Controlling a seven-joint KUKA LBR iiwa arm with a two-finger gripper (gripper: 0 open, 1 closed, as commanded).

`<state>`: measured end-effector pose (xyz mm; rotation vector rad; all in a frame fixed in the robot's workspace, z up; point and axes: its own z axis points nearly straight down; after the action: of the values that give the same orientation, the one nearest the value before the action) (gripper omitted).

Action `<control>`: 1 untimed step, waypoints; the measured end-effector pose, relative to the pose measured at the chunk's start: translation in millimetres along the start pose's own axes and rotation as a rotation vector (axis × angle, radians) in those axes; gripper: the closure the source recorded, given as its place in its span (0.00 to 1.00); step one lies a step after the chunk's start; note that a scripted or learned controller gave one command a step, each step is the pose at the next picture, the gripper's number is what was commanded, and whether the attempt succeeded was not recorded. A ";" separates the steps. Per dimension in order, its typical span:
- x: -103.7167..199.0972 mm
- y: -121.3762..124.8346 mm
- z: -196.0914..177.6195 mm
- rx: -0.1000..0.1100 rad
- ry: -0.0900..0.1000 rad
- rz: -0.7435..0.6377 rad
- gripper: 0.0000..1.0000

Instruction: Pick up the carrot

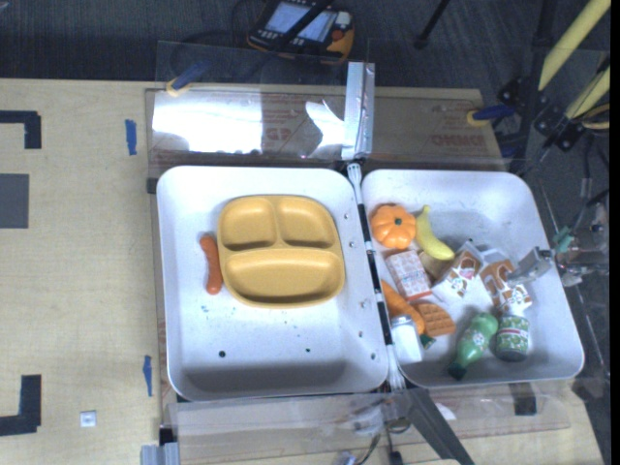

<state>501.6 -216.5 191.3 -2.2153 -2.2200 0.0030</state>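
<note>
Pale wooden bench (77, 260) filled the left of the camera view, with dark carpet beyond its far edge and a handheld controller (298, 25) lying on that floor. Two shallow white bins sat side by side on the bench. The left bin (194, 356) carried a yellow sectioned tray (281, 250) toward its far half. The right bin (552, 352) held a crowd of small things: an orange toy pumpkin (393, 226) near the far left corner, a yellow banana (433, 239) just beside it, a green bottle (473, 344) lying toward the near edge, and several printed packets (409, 272) between them.

The carrot (211, 263) lay in the left bin, a slim orange piece running far to near, just beside the tray's left edge and near the bin's left wall.

Whether the pincer was open or closed could not be told, nor how the arm was posed.
</note>
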 end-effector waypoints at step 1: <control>26.8 -10.6 -69.8 -0.005 -0.004 -0.212 0.00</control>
<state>491.4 -189.9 261.2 -1.9721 -2.4466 0.0013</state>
